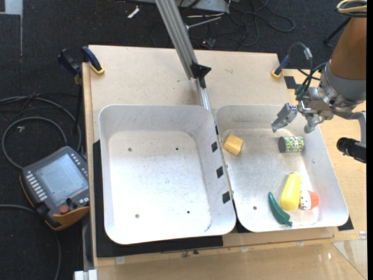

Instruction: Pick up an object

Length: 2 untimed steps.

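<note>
Nearest us, in the right bin, we see a green curved piece, a yellow object and a small orange-and-white item clustered together. Further back lies a small cylinder with a green, patterned wrap, and to its left a yellow block. Above the cylinder hangs the gripper, its fingers spread apart and holding nothing. The left bin sits beside on the table.

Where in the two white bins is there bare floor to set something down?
The left white bin offers bare floor wall to wall. In the right white bin, the middle patch between the yellow block and the yellow bottle-shaped toy is free. Its right side is crowded: gripper, green-patterned cylinder, green curved piece, orange-and-white toy.
</note>
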Motion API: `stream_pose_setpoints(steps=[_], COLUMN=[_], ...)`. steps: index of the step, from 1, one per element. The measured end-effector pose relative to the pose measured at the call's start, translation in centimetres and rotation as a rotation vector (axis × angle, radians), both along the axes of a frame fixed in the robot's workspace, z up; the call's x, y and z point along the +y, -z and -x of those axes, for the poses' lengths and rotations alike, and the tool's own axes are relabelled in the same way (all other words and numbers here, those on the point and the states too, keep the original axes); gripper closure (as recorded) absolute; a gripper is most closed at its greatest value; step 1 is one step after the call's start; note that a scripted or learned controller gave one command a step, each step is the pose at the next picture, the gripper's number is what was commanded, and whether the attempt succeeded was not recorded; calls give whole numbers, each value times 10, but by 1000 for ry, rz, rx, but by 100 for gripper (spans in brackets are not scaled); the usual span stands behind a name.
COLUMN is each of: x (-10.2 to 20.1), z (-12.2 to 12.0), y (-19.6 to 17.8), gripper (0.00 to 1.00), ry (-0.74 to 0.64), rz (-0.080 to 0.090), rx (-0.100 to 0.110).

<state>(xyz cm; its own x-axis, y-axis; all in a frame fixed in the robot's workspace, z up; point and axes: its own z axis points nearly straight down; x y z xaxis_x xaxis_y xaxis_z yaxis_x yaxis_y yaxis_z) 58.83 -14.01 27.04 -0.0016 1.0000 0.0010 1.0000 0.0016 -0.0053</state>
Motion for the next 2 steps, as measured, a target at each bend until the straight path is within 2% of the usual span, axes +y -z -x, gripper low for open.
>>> stream_pose_setpoints(steps=[1, 2], x=[0, 1], z=[-1, 0], y=[-3, 62], gripper=[0, 0], ry=[0, 2], rz=[1, 0], rx=[-5, 1])
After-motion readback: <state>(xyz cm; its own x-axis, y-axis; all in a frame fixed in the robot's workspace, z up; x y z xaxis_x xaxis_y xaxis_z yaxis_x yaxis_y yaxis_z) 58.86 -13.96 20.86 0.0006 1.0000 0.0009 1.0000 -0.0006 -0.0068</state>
